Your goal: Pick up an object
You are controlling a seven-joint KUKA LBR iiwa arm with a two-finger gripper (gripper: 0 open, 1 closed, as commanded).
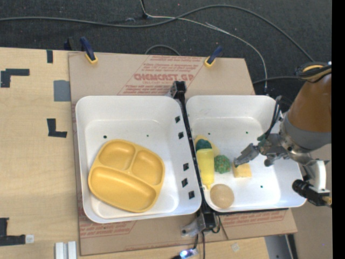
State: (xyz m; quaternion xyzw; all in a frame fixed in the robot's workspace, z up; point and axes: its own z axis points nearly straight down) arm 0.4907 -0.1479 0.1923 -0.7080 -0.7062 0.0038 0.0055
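End effector [243,158], fingers parted and grasping nothing, hangs low in the right bin [253,107], just above the yellow block [243,170], apparently positioned to descend on it beside the green toy [222,163].

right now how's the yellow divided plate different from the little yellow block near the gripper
The plate lies in the left bin; the block lies in the right bin. The plate is far bigger, taking up much of its bin's floor, while the block is a small piece. The plate is rounded with three compartments; the block is a plain squarish chunk. The plate lies alone, the block right by the gripper. Both are yellow.
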